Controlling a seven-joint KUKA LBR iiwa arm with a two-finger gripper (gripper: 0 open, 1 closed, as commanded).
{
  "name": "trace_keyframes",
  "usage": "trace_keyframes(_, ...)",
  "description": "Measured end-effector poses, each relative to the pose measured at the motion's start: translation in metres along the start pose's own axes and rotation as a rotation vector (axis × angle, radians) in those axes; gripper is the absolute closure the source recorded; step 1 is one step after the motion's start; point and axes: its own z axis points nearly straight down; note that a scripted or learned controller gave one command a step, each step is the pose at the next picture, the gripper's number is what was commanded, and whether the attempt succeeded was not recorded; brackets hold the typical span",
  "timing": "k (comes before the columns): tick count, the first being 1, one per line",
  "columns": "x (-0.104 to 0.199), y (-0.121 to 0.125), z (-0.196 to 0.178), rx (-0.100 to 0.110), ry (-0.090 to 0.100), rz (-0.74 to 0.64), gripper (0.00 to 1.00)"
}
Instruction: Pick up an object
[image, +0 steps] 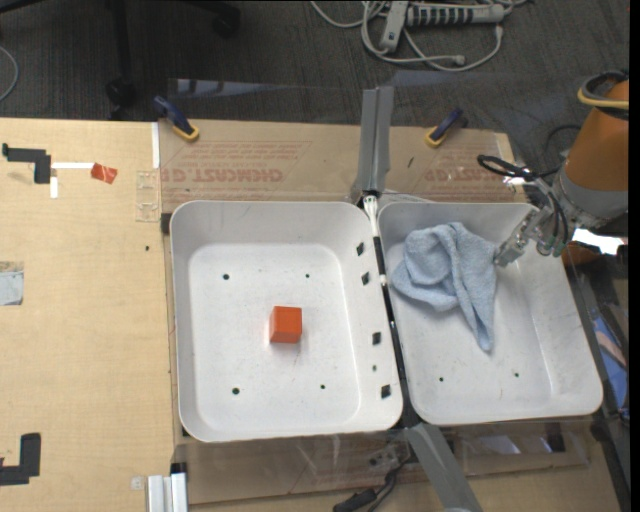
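A small red block (286, 325) lies near the middle of the left bin (200, 300). A crumpled blue-grey cloth (452, 275) rests in the upper left part of the right bin (560, 370), one end trailing down toward the bin's middle. My gripper (508, 252) reaches in from the right and sits at the cloth's right edge, low over the bin's upper right area. Whether it touches the cloth is unclear. Above it, the arm's orange band (600, 150) shows at the frame's right edge.
A grey divider post (376, 140) stands behind the seam between the bins. Clamps (180, 125) hold the cardboard backing. A wooden table (70, 330) extends to the left. Cables (430, 35) lie on the floor behind.
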Motion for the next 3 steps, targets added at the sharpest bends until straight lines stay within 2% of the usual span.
trace_keyframes(1,0.006,-0.004,-0.049,-0.002,-0.003,-0.349,1.0)
trace_keyframes(2,0.024,-0.018,-0.001,-0.002,-0.001,-0.652,1.0)
trace_keyframes(3,0.01,-0.007,-0.087,-0.003,-0.004,-1.002,1.0)
